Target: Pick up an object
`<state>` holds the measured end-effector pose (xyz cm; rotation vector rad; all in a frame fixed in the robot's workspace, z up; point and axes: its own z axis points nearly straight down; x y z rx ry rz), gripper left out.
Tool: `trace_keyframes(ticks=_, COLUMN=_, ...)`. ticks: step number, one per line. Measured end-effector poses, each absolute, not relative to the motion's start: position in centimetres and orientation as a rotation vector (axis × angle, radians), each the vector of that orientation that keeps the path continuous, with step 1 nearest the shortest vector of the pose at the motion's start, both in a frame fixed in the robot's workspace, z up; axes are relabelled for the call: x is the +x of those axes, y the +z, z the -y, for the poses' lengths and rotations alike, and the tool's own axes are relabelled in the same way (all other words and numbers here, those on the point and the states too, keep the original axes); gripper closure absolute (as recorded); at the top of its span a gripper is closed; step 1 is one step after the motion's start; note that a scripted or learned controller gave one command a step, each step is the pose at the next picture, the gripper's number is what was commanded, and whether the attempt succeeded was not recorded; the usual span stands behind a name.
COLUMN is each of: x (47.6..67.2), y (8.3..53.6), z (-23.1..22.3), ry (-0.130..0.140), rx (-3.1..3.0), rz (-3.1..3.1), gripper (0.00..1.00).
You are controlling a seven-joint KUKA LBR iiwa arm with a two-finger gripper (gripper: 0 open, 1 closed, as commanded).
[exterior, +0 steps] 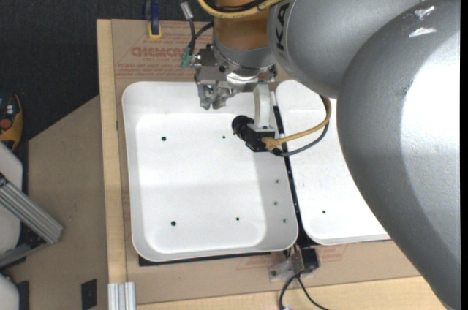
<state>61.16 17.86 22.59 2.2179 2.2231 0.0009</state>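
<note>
Fingers (211, 102) hang over the far edge of the shallow white left bin (129, 155); open or closed, you cannot tell. Its floor bears small dark specks (238, 218), too small to call objects, so weight and hold point stay unjudged.

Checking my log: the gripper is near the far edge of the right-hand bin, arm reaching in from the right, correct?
No. The camera view shows the gripper near the far edge of the left-hand bin, arm reaching in from the right.
</note>
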Motion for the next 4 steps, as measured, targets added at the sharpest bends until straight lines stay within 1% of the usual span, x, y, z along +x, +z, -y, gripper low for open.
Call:
trace_keyframes(ticks=1, x=59.7, y=32.5, z=-14.2, ry=0.013, rx=2.220, rz=-2.214, gripper=1.00)
trace_keyframes(ticks=2, x=64.1, y=25.5, z=-18.7, ry=0.000, rx=2.217, rz=-2.225, gripper=1.00)
trace_keyframes(ticks=3, x=63.9, y=31.3, z=-14.6, ry=0.010, rx=2.221, rz=-2.213, gripper=1.00)
trace_keyframes(ticks=4, x=63.3, y=34.5, z=-9.8, ry=0.006, rx=2.223, rz=-2.212, gripper=1.00)
